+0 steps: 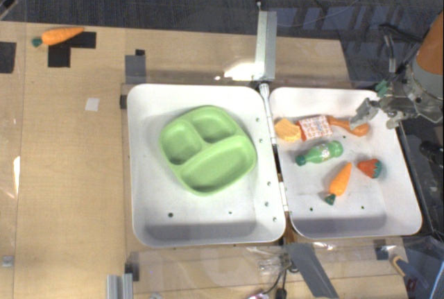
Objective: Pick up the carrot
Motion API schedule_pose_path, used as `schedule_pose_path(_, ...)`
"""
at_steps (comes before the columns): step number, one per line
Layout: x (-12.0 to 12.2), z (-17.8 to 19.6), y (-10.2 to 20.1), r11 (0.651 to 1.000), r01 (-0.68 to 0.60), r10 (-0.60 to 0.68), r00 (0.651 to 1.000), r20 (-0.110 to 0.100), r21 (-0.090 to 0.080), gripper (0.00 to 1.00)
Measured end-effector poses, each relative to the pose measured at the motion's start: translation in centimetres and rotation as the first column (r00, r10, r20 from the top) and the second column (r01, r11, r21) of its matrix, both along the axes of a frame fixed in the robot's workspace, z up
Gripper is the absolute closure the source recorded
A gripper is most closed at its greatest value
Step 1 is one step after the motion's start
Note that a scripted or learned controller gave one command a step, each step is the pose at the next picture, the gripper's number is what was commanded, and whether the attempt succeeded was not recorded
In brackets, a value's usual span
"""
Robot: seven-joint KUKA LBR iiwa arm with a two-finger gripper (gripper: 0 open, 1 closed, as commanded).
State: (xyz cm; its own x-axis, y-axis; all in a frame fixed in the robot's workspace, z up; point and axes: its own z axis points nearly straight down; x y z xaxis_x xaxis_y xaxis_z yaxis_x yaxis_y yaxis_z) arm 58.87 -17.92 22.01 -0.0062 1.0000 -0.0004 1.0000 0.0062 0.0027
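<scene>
A carrot (339, 180), orange with a green stub, lies in the front part of the right bin (395, 211). A second carrot (61, 35) lies on the bench at the far left, outside both bins. My gripper (378, 117) hangs over the right bin's back right area, well behind the bin's carrot. Its fingers (363, 111) are open with nothing between them. The left fingertip is close to a thin orange piece (345, 126).
The right bin also holds a green bottle (320, 152), a strawberry (370, 167), a red-and-white box (314, 127) and an orange chunk (286, 129). A green divided plate (207, 148) sits in the left bin (149, 218). A metal post (266, 41) stands behind the bins.
</scene>
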Motion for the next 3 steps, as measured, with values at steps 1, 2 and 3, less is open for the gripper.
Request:
schedule_pose_path(1, -5.6, -11.1, -1.3, 1.000, 0.023, -0.023, 1.000, 0.002, 0.000, 0.00)
schedule_pose_path(2, -7.9, -13.0, 3.6, 1.000, -0.008, 0.008, 1.000, 0.014, -0.005, 0.00)
schedule_pose_path(3, -7.6, -12.0, 3.7, 1.000, -0.009, 0.009, 1.000, 0.019, -0.002, 1.00)
